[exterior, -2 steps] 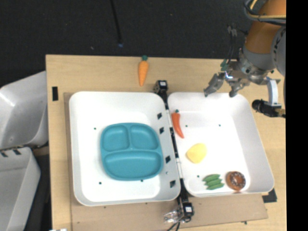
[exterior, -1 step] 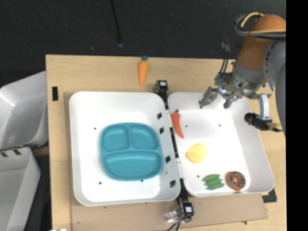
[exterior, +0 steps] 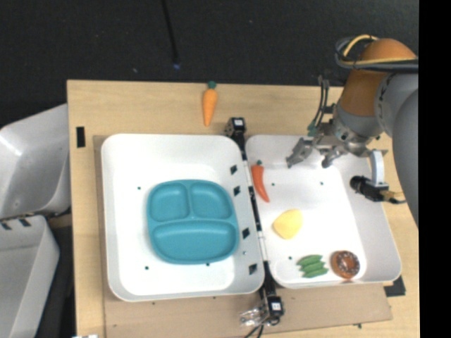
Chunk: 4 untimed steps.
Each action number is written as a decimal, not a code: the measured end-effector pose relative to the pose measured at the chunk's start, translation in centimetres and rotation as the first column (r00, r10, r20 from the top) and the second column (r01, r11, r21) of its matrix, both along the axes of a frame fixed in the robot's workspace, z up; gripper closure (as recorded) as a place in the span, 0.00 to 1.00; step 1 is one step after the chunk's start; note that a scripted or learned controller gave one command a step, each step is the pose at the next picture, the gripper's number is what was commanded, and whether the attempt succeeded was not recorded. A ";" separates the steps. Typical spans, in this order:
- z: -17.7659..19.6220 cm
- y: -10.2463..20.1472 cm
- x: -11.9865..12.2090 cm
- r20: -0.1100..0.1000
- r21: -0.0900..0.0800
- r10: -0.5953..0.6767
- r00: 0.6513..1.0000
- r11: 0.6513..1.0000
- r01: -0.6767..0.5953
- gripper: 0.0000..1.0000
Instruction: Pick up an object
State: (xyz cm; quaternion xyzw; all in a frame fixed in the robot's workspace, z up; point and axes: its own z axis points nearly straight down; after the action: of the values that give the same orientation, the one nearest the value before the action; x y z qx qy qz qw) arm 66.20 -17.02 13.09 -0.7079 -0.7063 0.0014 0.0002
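My gripper (exterior: pixel 311 158) hangs over the far part of the right bin (exterior: pixel 366 220), fingers spread apart with nothing between them. In that bin a red chili pepper (exterior: pixel 260 182) lies against the left wall. A yellow lemon-like piece (exterior: pixel 287 224) sits near the middle, well in front of the gripper. A green pea pod (exterior: pixel 311 265) and a brown round doughnut-like piece (exterior: pixel 345 263) lie near the front wall.
The left bin (exterior: pixel 120 189) holds a teal divided plate (exterior: pixel 192 221). An orange carrot (exterior: pixel 209 103) lies on the wooden bench behind the bins. Black clamps (exterior: pixel 235 126) sit along the seam between the bins. A black cable fitting (exterior: pixel 368 186) hangs by the wrist.
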 end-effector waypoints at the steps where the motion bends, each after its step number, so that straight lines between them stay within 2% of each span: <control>1: -3.1 -0.1 0.0 0.002 -0.001 0.000 1.000 1.000 0.000 0.00; 2: -1.7 -0.2 0.2 0.008 -0.003 0.000 1.000 1.000 0.000 1.00; 4: 9.3 -0.1 1.8 0.010 0.000 0.005 1.000 1.000 -0.005 1.00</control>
State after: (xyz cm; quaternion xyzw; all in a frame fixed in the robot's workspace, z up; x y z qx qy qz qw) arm 68.01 -17.08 22.37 -0.7061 -0.7081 -0.0020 -0.0033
